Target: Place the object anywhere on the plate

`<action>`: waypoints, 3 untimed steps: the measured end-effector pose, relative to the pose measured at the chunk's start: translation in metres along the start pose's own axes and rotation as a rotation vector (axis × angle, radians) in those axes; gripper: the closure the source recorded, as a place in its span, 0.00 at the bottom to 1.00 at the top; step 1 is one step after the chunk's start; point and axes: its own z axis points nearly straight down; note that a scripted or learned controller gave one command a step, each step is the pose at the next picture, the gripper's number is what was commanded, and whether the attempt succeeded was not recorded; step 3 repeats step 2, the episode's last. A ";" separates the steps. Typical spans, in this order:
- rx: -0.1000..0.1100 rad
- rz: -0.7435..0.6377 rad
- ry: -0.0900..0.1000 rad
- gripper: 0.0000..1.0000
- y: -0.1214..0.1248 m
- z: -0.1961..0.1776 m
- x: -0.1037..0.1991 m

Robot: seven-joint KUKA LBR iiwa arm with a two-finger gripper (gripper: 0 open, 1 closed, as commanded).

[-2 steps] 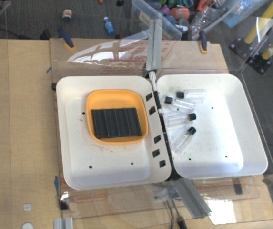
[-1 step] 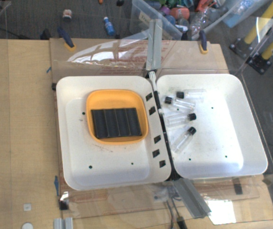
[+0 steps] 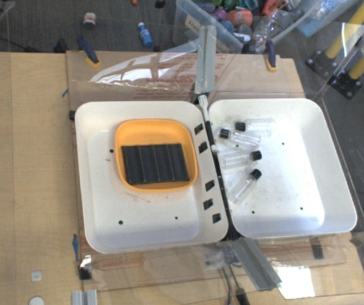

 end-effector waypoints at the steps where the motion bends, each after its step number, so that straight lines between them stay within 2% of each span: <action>1: -0.004 -0.089 -0.001 1.00 0.001 0.000 -0.003; 2: -0.004 -0.164 -0.003 1.00 0.001 0.000 -0.003; 3: -0.004 -0.164 -0.003 1.00 0.001 0.000 -0.003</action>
